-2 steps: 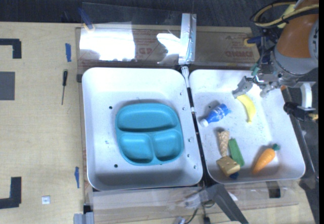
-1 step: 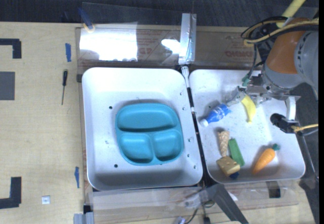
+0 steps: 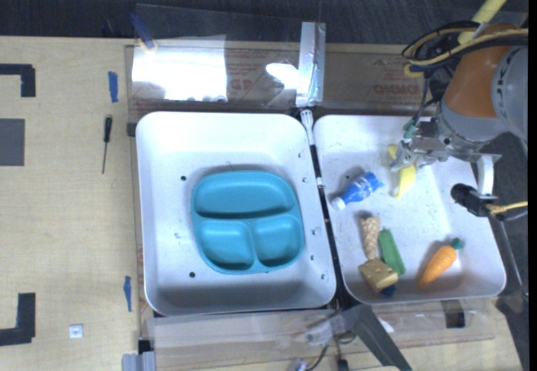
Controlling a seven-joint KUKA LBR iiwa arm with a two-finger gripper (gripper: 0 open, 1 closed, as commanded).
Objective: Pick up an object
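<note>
Hovering over the yellow toy (image 3: 404, 180) in the right bin (image 3: 495, 277), the gripper (image 3: 417, 147) hides its grip state; the toy looks light, rigid, best pinched mid-body.

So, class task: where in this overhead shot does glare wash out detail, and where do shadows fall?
In the camera view, strong glare whitens the clear panel behind the left bin, hiding its surface; a softer shadow darkens that bin's floor below the blue tray; the right bin is evenly lit, so the carrot reads sharply; the tool looks slightly blurred.
</note>
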